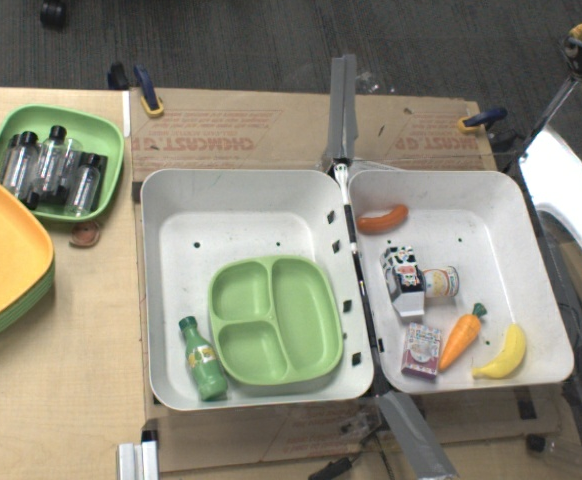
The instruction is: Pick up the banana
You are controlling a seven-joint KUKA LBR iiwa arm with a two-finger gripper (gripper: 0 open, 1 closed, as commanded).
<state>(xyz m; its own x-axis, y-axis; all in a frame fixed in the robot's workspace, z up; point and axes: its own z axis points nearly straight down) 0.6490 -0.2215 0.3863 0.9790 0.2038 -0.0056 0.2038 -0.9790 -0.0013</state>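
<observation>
At five o'clock in the right bin (471,243), banana (501,355) close to the near and right walls, carrot (459,338) just beside it at nine o'clock, bare floor open toward twelve o'clock, sausage (382,218) well apart by the far wall.

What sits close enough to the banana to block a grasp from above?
Nothing covers the banana; it lies in the right bin's near right corner. The carrot lies just left of it, apart, and the bin wall is close.
</observation>
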